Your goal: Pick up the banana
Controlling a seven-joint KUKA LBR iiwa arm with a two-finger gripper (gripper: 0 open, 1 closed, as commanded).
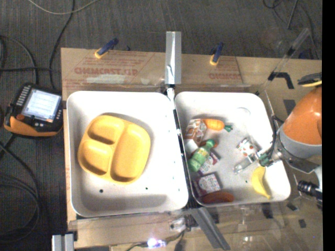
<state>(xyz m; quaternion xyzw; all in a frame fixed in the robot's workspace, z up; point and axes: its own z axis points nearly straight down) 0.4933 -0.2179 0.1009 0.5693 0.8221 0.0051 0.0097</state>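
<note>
i am at the approach step: my claw [251, 161] hangs low over the right bin [246, 101], and the banana [260, 182] lies just beside it, toward the bin's near right corner, flat on the floor of the bin. from here i cannot tell whether my claw is apart or together; the metal parts blur into the small white packet [246, 146] next to them. nothing yellow sits inside my grip, so i judge the banana not yet taken. the next move, as i see it, calls for a short shift toward the near right corner, then a drop onto the banana's middle, minding the bin wall close by. the yellow tray [115, 148] in the left bin plays no part
</note>
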